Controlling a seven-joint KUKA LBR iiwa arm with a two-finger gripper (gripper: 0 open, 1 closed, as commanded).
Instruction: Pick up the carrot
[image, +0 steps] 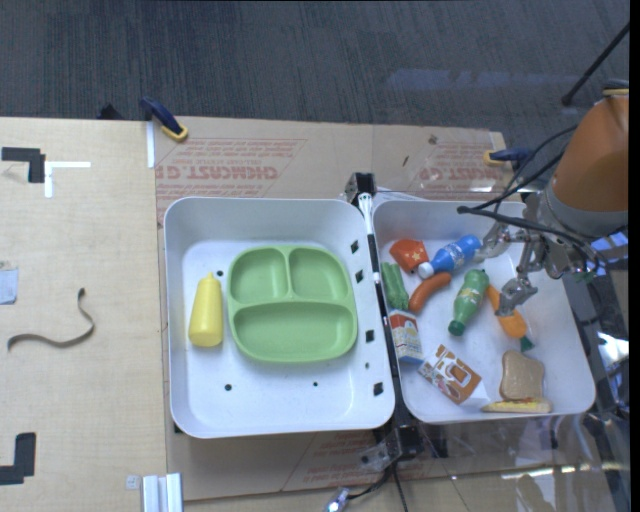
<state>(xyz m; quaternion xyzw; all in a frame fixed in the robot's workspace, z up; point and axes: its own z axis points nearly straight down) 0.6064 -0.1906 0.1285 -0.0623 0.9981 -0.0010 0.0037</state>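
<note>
The metal two-finger gripper (516, 292) stands low in the right white plastic bin (568, 392), jaws apart. The small orange carrot with green end (513, 325) lies just below them, probably because the arm lines up for grasping.

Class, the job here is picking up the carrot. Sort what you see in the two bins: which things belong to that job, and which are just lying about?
Belonging to the job:
carrot
gripper

Just lying about:
green plate
yellow bottle
green bottle
blue bottle
sausage
sandwich
</note>
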